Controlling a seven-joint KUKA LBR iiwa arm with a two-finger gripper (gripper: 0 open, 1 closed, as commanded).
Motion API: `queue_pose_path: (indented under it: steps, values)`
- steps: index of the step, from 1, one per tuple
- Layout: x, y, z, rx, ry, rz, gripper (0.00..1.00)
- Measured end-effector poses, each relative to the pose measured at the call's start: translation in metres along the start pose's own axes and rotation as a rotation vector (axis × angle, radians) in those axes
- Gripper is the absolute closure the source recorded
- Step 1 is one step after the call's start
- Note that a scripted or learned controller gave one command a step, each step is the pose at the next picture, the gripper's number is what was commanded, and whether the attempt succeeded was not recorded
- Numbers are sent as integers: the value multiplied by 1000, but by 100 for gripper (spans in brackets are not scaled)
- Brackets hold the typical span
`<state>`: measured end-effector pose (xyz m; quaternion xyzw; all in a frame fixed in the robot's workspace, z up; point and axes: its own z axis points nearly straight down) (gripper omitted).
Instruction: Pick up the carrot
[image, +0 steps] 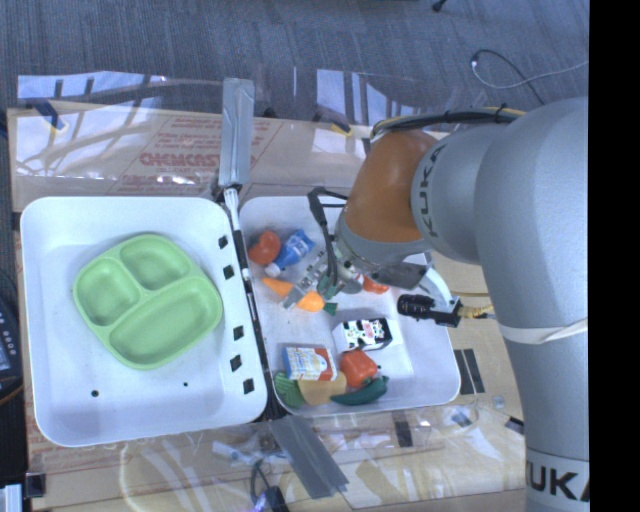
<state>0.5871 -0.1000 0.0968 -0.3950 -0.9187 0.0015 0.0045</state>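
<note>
The carrot (311, 300) is a small orange piece with a green tip, lying near the middle of the right bin (440, 372). My gripper (324, 281) is low in that bin, just above and to the right of the carrot, and looks to be touching it or nearly so. The grey wrist and orange band hide the gripper's upper part. A second orange wedge (278, 287) lies just left of the carrot.
Around the carrot lie a round orange-red piece (265, 247), a blue-white packet (296, 246), a black-and-white carton (365, 333), a small box (307, 361) and a red and green vegetable (359, 377). The left bin (60, 400) holds a green divided plate (148, 298).
</note>
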Motion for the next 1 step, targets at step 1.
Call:
queue_pose_path:
  steps: [1]
  values:
    - [7, 84, -93, -3, -4, 235, 100]
